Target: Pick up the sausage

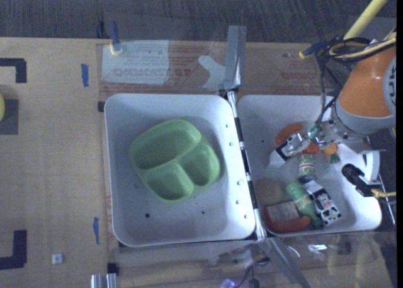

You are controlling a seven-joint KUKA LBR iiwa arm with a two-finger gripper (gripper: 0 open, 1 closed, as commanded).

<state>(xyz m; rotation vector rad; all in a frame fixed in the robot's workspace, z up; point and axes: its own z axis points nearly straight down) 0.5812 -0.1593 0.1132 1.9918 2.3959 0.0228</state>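
Positioned low over the upper part of the right-hand shallow white plastic bin [264, 113], the pincer [306, 144] is seen among a cluster of small items, and whether it is spread or pressed together cannot be told from this slanted view. It is carried by the grey arm with its glossy orange band [370, 88], reaching in from the right.

The reddish, rounded sausage [289, 222] is judged to be the item lying near the bin's lower edge, well apart from the pincer; nothing is seen to be gripped. Just above it a green cylindrical object [298, 192] and a small black-and-white boxy item [325, 206] are crowded, so a clean approach is likely made harder.

In the left-hand white bin [119, 116] a matte light-green divided plastic tray [175, 159] is set at a tilt, its three smooth compartments bare. Both bins rest on the pale wooden bench [50, 154].
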